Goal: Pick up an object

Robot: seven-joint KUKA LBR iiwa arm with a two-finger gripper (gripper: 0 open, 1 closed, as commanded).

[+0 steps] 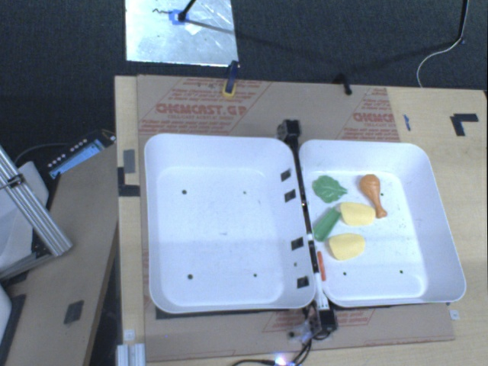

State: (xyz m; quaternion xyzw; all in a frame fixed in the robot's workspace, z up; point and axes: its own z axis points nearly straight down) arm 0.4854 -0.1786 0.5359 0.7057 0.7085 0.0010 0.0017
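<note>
Apparently nothing had yet been picked: toy foods, a chicken drumstick, green leaf, green pod and two yellow pieces, lay clustered in the right bin, awaiting a descending reach.

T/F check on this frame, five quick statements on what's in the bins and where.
1. All the toy food lies in the right bin. True.
2. The orange drumstick sits in the left bin. False: it lies in the right bin, toward its far side.
3. The green leaf lies left of the drumstick. True.
4. There are three yellow pieces. False: two, one upper yellow piece and one lower yellow piece.
5. The green pod lies against the right bin's right wall. False: it lies near the divider, beside the yellow pieces.
</note>
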